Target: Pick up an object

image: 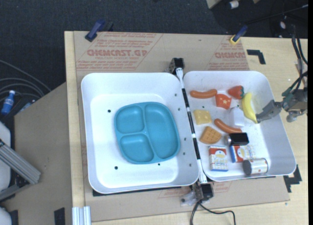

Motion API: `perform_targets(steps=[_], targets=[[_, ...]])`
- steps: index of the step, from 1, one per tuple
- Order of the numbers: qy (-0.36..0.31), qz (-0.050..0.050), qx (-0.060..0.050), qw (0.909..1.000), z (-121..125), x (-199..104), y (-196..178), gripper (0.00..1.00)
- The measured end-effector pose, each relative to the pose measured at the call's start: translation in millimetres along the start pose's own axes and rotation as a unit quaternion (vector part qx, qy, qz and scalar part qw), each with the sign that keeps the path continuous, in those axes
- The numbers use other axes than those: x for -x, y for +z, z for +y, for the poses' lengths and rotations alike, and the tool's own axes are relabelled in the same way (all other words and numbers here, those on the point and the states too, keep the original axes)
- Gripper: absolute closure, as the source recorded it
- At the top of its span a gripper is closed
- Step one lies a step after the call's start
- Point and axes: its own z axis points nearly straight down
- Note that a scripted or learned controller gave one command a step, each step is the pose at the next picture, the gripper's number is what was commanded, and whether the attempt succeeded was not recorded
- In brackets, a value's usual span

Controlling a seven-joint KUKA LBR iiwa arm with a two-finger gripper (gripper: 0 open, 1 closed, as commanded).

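1. Worktop point(127, 53) carries two shallow white bins side by side. Left bin point(98, 92) holds a blue divided plate point(146, 132), lying flat near its middle.

2. Right bin point(276, 136) holds the loose pickable items: a sausage point(203, 93) near the far wall, a red block with a star point(223, 101), a strawberry point(236, 91), a banana point(249, 107), a yellow cheese wedge point(202, 117), a second sausage point(227, 126), a waffle piece point(211, 135), a small black block point(238, 138), two small cartons point(218, 159) near the front, and a can point(255, 166) lying on its side at the front right.

3. Gripper point(268, 110) sits at the right bin's right side, reaching in from the right edge, just beside the banana. The grey tip looks close to the banana's right side; contact or a small gap, cannot tell.

4. Jaws: too small and blurred here to tell whether spread or pressed together. Nothing is visibly between them.

5. Progress, as a judgement: no object is lifted; every item appears to rest on the bin floor. Approach seems under way, with the banana the likeliest target by nearness.

6. Left to do: close on an item, confirm the grip, raise it clear of the bin.
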Motion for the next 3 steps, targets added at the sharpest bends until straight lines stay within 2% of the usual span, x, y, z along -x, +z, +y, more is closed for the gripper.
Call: perform_targets(steps=[1,2,3], targets=[[0.001,-0.002,0.007,1.0000,-6,23,167,0.00],[0.000,-0.003,0.013,0.9999,85,-36,173,0.00],[0.003,-0.001,-0.002,1.0000,160,-65,174,0.00]])
